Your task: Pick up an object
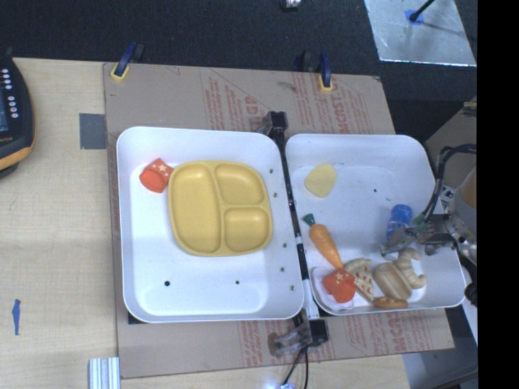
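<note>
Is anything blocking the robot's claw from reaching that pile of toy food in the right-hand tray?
Nothing visible does. The gripper sits low in the right bin, right beside the blue object and just above the croissant. The carrot and tomato lie farther left, with open bin floor between.

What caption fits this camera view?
Tool low in right bin near blue object and toy food; yellow tray in left bin.

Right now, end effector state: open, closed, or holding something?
End effector: cannot be told; it sits low at the right edge of the shallow white right bin, beside a small blue object.
</note>
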Controlling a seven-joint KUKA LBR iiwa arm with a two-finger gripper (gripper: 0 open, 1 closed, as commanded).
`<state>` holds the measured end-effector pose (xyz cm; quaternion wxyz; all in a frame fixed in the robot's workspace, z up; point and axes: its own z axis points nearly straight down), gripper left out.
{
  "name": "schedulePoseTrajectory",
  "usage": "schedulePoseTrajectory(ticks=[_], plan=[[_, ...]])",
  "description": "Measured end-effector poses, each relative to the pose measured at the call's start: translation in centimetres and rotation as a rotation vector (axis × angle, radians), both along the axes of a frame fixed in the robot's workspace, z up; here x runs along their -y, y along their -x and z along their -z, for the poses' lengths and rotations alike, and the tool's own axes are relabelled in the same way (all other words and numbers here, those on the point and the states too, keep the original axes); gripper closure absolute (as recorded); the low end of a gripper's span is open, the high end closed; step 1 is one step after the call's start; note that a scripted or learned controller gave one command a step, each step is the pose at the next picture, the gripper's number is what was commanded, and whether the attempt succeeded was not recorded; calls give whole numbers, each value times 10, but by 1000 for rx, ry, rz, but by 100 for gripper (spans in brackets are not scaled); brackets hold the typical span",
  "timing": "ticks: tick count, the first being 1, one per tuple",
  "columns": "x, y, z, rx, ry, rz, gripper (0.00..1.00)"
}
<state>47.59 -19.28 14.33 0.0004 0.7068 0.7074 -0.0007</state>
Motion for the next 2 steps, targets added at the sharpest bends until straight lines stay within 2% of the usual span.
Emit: schedulePoseTrajectory(ticks=[1,2], plan=[[-31,-86,37,4,0,-9,0],[-28,-82,26,-3,-2,-9,100]])
